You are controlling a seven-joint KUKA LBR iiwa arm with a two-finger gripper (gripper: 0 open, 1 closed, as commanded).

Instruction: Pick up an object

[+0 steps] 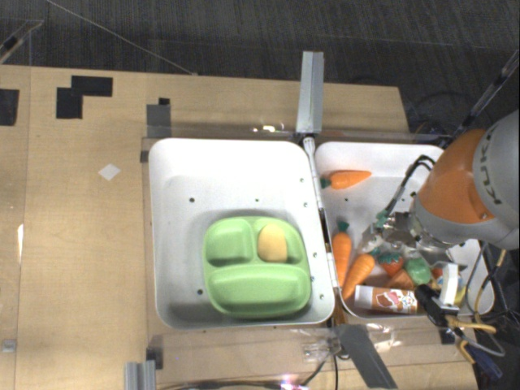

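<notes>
The right bin (382,159) holds several toy carrots: one (347,179) lies near its far left corner, and two (341,250) (358,273) lie side by side against its left wall. A small bottle (388,300) lies along the near wall. My gripper (392,249) is low over the pile in the middle of this bin, right beside the orange and green pieces (404,266) under the wrist. The wrist covers the fingertips.
The left bin (187,177) holds a green divided plate (256,266) with a yellow lemon-like piece (273,243) in its upper right compartment. A metal post (309,92) stands between the bins at the back. Cables (467,323) hang at the right.
</notes>
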